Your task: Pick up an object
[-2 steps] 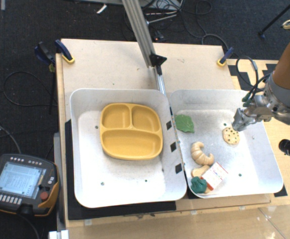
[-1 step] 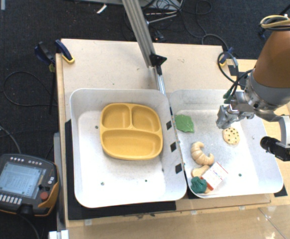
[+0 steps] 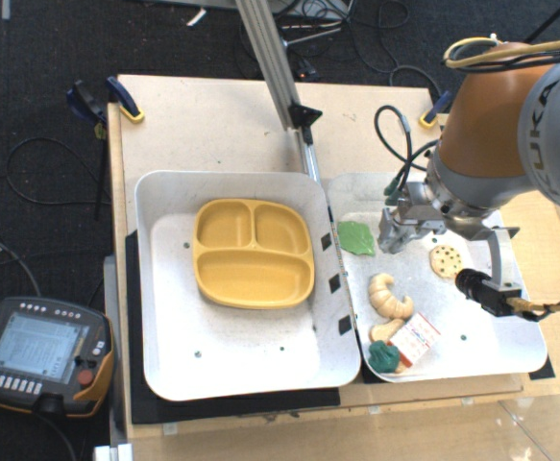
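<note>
Currently poised with gripper (image 3: 392,240) above right bin (image 3: 510,358), green piece (image 3: 357,237) at nine o'clock. Cannot tell jaw state. Could clip the bin wall descending.

A yellow divided tray (image 3: 255,254) sits in the left bin (image 3: 164,353), toward its far half, three compartments facing up. A teach pendant (image 3: 39,351) lies on the dark floor off the bench's (image 3: 193,123) near-left corner, and blue-yellow clamps (image 3: 124,100) grip the bench's far-left corner, cables (image 3: 332,8) beyond the far edge.
</note>
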`<state>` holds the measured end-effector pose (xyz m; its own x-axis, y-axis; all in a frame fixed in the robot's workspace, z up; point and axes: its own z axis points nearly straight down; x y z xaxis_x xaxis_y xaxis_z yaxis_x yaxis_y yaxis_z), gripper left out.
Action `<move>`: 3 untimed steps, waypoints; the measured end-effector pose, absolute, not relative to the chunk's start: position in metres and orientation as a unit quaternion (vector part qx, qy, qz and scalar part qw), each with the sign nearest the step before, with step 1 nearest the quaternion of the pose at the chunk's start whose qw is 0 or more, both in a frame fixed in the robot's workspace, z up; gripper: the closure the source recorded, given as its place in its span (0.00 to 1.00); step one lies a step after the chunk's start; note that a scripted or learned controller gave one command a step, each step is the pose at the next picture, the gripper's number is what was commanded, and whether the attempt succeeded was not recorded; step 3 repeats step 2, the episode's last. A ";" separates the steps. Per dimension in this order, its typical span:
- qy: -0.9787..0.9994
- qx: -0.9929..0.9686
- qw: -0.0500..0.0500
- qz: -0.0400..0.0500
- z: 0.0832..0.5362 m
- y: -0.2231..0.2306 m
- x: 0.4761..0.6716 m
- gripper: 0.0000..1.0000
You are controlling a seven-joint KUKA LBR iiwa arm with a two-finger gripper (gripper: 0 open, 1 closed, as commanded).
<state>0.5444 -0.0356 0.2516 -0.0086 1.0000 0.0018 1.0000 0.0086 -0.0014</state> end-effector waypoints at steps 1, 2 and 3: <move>-0.710 -0.704 0.001 0.000 0.238 0.024 0.547 1.00; -0.710 -0.704 0.001 0.000 0.230 0.084 0.552 1.00; -0.710 -0.704 0.001 0.000 0.230 0.084 0.552 1.00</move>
